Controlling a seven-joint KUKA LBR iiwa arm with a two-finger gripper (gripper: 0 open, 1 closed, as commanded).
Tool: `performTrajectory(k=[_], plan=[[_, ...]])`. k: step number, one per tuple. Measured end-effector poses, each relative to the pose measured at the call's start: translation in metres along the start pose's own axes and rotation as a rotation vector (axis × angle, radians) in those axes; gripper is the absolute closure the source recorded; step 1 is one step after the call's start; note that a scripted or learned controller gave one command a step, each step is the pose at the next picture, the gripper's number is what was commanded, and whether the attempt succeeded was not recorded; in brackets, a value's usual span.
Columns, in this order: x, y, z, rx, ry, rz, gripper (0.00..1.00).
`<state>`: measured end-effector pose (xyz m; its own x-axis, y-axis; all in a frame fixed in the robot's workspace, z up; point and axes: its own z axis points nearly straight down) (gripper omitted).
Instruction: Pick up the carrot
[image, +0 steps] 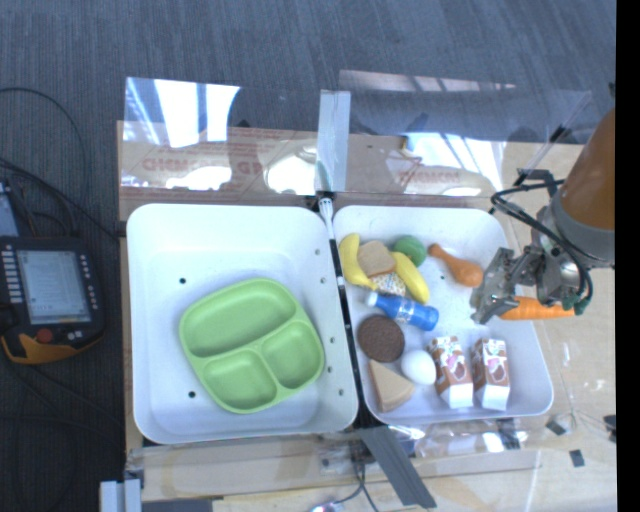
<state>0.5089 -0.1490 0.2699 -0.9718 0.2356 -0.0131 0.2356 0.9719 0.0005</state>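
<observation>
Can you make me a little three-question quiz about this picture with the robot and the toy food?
1. True or false: the green divided plate lies in the left bin.
2. Which thing sits between the fingers of the gripper? A) the carrot B) the blue bottle C) the chicken drumstick
3. Fill in: two small milk cartons stand side by side near the front of the ____ bin.

Key: 1 true. 2 A; the orange carrot juts out sideways from the gripper, over the bin's right rim. 3 right.
</observation>
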Motion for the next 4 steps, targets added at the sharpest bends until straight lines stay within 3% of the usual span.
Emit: performTrajectory(k=[1,2,3,4], plan=[[-0.026,-0.067,-0.003,0.000,0.010,-0.356,1.00],[-0.014,-0.073,-0.020,-0.003,0.008,-0.655,1.00],[-0.040,-0.065,-0.023,-0.008,0.009,-1.082,1.00],[-0.033,-0.067,-0.003,-0.008,0.010,-0.951,1.00]])
